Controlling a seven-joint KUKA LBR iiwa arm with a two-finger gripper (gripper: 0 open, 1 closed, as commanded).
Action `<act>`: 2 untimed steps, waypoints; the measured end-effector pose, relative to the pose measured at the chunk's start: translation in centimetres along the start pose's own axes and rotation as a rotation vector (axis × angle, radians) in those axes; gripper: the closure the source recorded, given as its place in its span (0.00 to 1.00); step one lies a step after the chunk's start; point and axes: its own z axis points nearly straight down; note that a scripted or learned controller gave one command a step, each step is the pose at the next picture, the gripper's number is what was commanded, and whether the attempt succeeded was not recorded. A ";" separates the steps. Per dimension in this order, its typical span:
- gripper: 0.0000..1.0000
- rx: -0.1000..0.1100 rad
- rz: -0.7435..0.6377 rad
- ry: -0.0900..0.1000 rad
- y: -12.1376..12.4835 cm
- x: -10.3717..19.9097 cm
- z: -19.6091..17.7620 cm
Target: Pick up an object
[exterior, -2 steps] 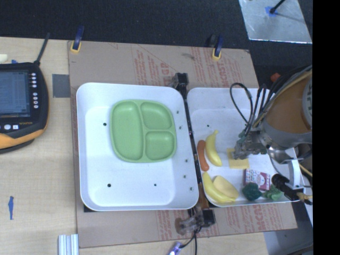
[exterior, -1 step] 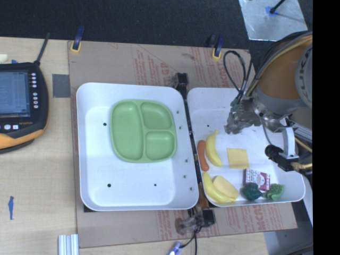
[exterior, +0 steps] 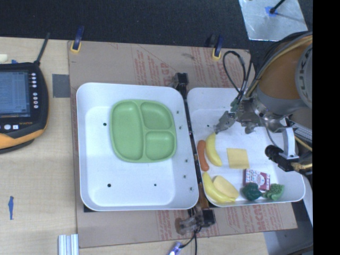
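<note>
My gripper [exterior: 235, 125] hangs over the upper part of the right bin [exterior: 210, 97], its fingers spread open with nothing between them. Below it lie a small banana [exterior: 212, 150], an orange sausage [exterior: 203, 155] and a yellow cheese square [exterior: 237, 157]. Toward the front of the bin sit a larger yellow banana piece [exterior: 218, 189], a red and white carton [exterior: 257, 178] and green broccoli [exterior: 253, 192]. The banana tip is just below and left of the left finger, apart from it.
The left bin [exterior: 93, 185] holds a green divided plate [exterior: 143, 130]. A teach pendant [exterior: 18, 105] lies at the far left of the bench. A black cable [exterior: 234, 68] loops above the gripper. The arm's grey and orange body [exterior: 284, 81] covers the right bin's far right corner.
</note>
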 end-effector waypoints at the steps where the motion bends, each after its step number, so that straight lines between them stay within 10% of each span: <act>1: 0.00 0.003 -0.002 -0.002 -0.7 -0.2 6.4; 2: 0.00 -0.001 0.000 -0.001 8.5 -6.5 7.4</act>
